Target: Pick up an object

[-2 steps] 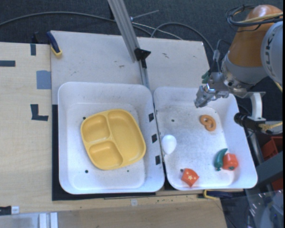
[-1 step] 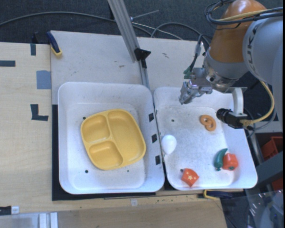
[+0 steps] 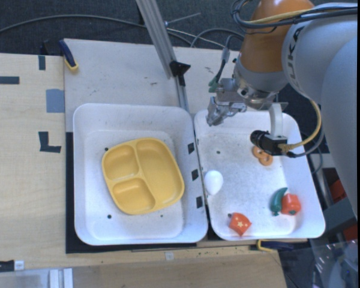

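Above the right bin's point(image 3: 300, 221) far left corner, gripper point(image 3: 216, 117) hanging with nothing between its fingers, their spread unclear, white egg-like object point(image 3: 213, 182) well below it by the left wall, yellow divided plate point(image 3: 143, 176) in the left bin point(image 3: 87, 161).

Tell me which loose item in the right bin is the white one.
The white egg-shaped object by the right bin's left wall; the other pieces there are orange or red.

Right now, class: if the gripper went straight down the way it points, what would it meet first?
Probably the bare floor of the right bin near its top-left corner. The gripper hangs there, well apart from the white egg-like object. Depth is unclear.
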`<state>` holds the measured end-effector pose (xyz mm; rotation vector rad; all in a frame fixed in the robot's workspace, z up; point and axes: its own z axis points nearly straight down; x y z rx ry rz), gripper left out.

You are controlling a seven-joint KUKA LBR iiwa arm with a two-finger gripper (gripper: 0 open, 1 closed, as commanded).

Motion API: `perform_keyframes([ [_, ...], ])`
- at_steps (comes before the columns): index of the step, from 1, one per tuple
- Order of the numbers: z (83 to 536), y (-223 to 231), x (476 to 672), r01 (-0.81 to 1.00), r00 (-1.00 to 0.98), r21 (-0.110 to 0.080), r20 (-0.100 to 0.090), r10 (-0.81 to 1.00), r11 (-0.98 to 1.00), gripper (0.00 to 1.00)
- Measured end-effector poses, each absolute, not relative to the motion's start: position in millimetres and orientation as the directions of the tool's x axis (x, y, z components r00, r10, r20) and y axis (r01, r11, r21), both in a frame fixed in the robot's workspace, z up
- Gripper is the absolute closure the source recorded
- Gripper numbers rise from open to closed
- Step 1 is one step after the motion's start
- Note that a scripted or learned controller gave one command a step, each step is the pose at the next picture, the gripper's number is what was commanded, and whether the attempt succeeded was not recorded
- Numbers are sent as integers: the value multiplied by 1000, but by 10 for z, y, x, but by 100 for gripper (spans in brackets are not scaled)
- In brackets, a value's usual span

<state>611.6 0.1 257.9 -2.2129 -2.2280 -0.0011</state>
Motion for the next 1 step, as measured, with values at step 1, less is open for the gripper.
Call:
perform_keyframes([
  [1, 2584, 539, 6264, 1000, -7, 0, 2, 1000, 7, 100],
])
